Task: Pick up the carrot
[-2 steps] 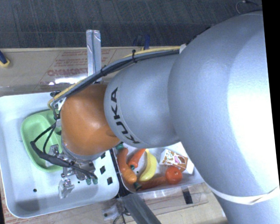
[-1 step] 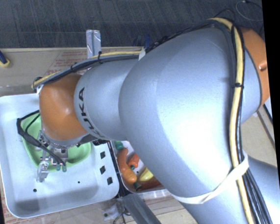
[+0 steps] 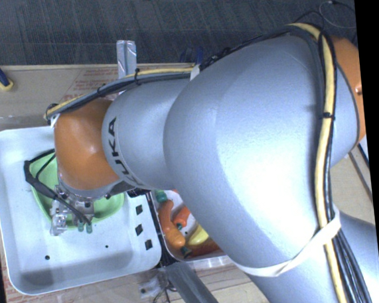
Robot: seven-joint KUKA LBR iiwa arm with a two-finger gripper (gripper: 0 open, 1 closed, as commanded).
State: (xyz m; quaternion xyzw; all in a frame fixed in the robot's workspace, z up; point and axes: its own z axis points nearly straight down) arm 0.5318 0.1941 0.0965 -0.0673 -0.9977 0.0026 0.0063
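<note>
1. Nearest the camera my own grey arm (image 3: 257, 161) covers most of the right bin (image 3: 175, 249), reaching in from three o'clock
2. In the sliver of that bin left showing, at about five o'clock from the picture's middle, lies the carrot (image 3: 171, 230): an orange shape beside something yellow (image 3: 198, 236) and a smaller orange piece (image 3: 180, 215); much of it is hidden under my arm
3. I judge the carrot light, stiff and smooth, likely to roll or slip; the best hold would be across its thick middle, squeezing the short way
4. Farther off, at nine o'clock, the left bin (image 3: 13, 191) holds a green thing (image 3: 111, 205), partly under my wrist
5. My pincer (image 3: 69, 222) hangs over that left bin, just beside the green thing and well apart from the carrot; whether it is released or clenched I cannot tell, and I see nothing grasped in it
6. The pick is not yet begun
</note>
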